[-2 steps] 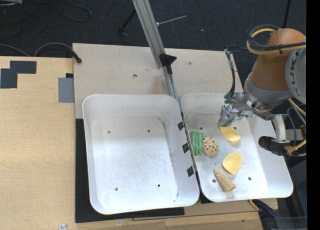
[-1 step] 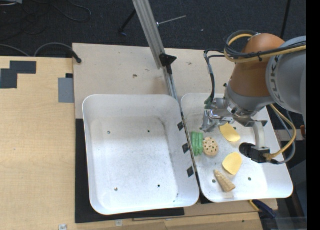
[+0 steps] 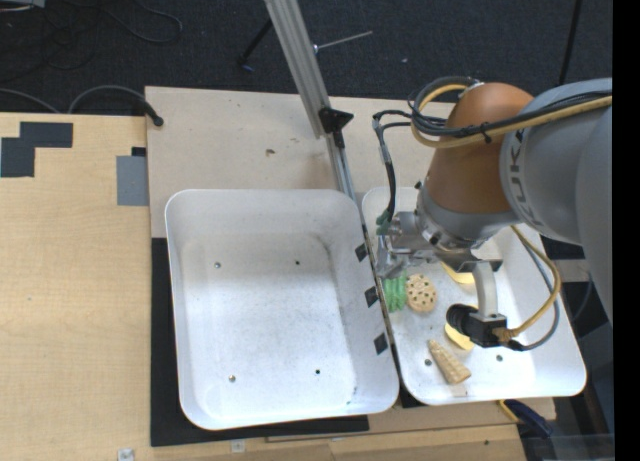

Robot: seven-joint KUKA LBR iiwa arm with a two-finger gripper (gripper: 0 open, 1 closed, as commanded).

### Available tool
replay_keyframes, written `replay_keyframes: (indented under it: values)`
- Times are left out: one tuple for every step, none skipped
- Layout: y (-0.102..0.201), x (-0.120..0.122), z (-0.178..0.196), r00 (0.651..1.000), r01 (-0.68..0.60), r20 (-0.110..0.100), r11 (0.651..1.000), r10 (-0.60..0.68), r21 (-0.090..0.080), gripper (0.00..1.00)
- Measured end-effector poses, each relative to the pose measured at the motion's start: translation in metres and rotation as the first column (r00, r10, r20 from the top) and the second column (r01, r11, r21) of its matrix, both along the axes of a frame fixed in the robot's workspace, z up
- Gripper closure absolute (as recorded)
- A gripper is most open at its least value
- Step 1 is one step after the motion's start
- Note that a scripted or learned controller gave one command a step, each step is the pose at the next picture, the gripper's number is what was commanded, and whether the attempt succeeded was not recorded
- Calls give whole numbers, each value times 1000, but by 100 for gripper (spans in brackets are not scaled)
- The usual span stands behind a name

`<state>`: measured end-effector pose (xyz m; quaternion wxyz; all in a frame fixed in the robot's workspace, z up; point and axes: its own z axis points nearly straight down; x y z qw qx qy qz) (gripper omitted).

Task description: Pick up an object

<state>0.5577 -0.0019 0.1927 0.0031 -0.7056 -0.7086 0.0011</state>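
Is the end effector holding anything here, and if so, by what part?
Cannot be told. The end effector is low over the right bin, at the green toy and biscuit; the wrist hides any grip.

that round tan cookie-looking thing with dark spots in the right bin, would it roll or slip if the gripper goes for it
The round tan piece seems to lie flat, so it probably won't roll. It looks like a small stiff toy, likely light. Lying low against the green piece, it may slide or nudge that neighbour rather than lift cleanly.
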Motion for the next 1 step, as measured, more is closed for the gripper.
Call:
replay_keyframes:
  values:
    - [45,-17,0,1000,1,0,1000,-1,-1,100]
